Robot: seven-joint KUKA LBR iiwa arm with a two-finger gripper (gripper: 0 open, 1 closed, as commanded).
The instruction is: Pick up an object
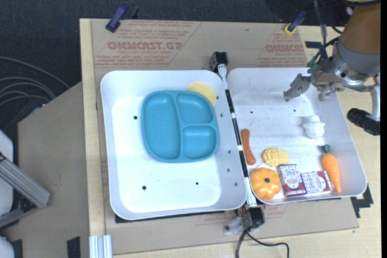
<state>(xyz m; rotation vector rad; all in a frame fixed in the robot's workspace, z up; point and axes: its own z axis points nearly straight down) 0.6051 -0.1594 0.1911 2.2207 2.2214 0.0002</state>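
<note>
One small white lumpy object.

A single fixed camera looks down at a slant on two shallow white plastic bins side by side.

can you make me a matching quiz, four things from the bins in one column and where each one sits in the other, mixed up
Things:
1. blue tray
2. carrot
3. pumpkin
4. hot dog

Places:
A. right bin, along its left wall
B. left bin, near the middle
C. right bin, by the right rim near the front
D. right bin, front left corner

Pairs: 1-B, 2-C, 3-D, 4-A
</note>
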